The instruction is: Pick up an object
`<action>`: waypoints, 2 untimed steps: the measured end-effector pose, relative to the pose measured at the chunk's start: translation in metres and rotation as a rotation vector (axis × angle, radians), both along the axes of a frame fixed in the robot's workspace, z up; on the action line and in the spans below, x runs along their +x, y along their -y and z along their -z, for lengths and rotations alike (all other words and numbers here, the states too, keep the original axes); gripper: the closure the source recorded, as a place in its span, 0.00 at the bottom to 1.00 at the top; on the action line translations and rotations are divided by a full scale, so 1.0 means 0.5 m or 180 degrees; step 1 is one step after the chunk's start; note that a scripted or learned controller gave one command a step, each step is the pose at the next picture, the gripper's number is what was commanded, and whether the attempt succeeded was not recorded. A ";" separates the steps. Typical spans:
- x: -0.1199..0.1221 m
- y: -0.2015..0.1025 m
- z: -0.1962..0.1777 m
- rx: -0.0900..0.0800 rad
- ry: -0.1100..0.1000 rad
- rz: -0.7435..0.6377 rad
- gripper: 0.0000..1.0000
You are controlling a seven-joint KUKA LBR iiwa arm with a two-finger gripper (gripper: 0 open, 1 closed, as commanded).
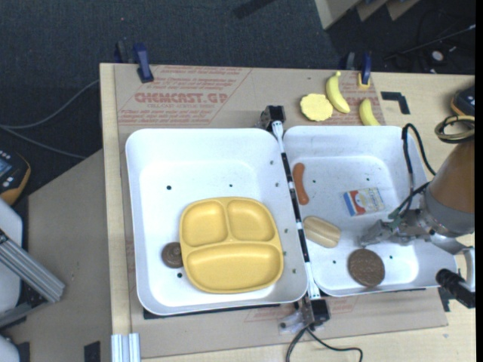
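Bins are sitting side by side: the left bin (151, 202) is carrying a yellow divided tray (229, 243), the right bin (332, 145) a brown disc (367, 267), bread roll (321, 231), small carton (364, 201) and sausage (301, 182). Gripper (385, 231) is hovering above the disc, grip state unreadable.

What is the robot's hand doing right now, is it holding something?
Gripper: low in the right bin, among the toys; whether it is open, shut or holding anything cannot be told.

Brown round cookie (367, 267), right bin (343, 145)
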State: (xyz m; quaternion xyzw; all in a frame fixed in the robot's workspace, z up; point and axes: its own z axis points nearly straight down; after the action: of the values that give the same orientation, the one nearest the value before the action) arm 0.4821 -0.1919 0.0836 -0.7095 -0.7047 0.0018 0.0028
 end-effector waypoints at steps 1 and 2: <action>0.091 -0.089 -0.002 -0.0008 0.0034 -0.0036 0.00; 0.209 -0.126 -0.002 -0.0010 0.0039 -0.0034 0.00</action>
State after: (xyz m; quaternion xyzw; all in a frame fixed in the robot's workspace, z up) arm 0.5866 -0.1291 0.0848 -0.7057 -0.7085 -0.0014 -0.0027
